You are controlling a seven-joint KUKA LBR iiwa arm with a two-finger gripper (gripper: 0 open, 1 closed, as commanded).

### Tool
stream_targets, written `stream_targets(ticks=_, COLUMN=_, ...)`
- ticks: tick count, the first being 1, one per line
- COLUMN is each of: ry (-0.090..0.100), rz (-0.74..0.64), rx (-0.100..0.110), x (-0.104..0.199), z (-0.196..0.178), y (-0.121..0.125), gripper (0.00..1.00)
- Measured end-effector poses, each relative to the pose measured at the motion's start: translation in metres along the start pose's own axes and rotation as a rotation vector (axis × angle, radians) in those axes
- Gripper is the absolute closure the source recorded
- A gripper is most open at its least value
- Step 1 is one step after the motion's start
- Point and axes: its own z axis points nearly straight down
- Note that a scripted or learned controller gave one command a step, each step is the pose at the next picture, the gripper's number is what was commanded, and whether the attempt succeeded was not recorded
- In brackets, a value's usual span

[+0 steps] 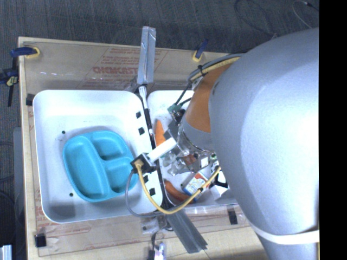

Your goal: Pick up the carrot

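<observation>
An orange, elongated carrot (159, 132) lies in the right bin (164, 99), close against the divider between the two bins. My gripper (181, 164) is down in that bin, just right of and below the carrot, under the grey arm and its orange band (197, 110). The arm hides most of the right bin. I cannot make out anything held in the gripper.
A blue divided tray (98, 164) lies in the left bin (39, 145). Another orange item (172, 189) and a small white-and-blue object (193, 185) sit near the right bin's front edge. A yellow cable (145, 184) loops over the divider.
</observation>
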Motion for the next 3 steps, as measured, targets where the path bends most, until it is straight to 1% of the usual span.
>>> stream_targets(ticks=1, ry=-0.001, rz=0.145, rx=0.000, x=-0.019, z=-0.010, y=0.049, gripper=1.00)
stream_targets(ticks=2, ry=0.001, rz=0.046, rx=0.001, x=-0.052, z=0.035, y=0.138, gripper=1.00)
stream_targets(ticks=3, ry=0.003, rz=0.000, rx=-0.001, x=0.017, z=-0.070, y=0.199, gripper=1.00)
